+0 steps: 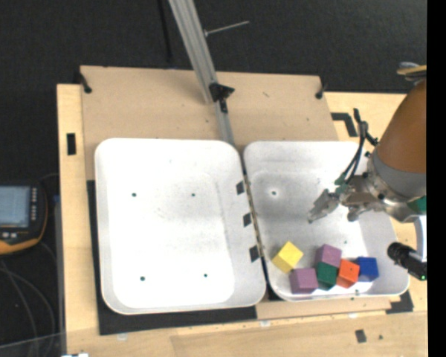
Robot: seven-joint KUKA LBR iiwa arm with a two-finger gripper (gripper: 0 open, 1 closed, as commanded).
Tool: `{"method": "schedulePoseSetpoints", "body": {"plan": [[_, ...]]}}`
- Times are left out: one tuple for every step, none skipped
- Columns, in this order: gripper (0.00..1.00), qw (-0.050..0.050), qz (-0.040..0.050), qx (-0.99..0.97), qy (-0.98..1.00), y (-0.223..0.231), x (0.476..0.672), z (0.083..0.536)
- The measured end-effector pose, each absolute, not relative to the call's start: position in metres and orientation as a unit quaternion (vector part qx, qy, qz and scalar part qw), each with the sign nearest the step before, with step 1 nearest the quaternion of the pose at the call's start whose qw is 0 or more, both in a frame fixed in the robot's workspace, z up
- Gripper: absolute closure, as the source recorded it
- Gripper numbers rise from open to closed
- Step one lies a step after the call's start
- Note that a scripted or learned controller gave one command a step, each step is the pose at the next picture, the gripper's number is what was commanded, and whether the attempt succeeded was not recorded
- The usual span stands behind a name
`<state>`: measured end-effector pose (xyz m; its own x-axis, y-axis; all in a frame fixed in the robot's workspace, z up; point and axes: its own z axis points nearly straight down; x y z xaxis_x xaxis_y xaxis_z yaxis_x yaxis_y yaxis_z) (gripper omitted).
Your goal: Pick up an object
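Two white bins on the desk. Right bin holds a yellow cube, two purple cubes, and green, orange and blue cubes along its near edge. End effector, fingers spread and grasping nothing, hovers above them. Left bin alongside.

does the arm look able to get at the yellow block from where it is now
Probably yes. The yellow block sits apart from the other blocks, with bare bin floor between it and the gripper above, so nothing blocks a descent.

A pale wooden bench bears two white bins side by side.
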<state>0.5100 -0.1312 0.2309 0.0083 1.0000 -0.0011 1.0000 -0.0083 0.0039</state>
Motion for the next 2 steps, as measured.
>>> {"method": "schedulePoseSetpoints", "body": {"plan": [[0.0,0.002,0.0001,0.707,0.707,-0.103,0.5292,0.0974],[0.0,0.002,0.0013,0.71,0.704,-0.1025,0.5292,0.0985]]}}
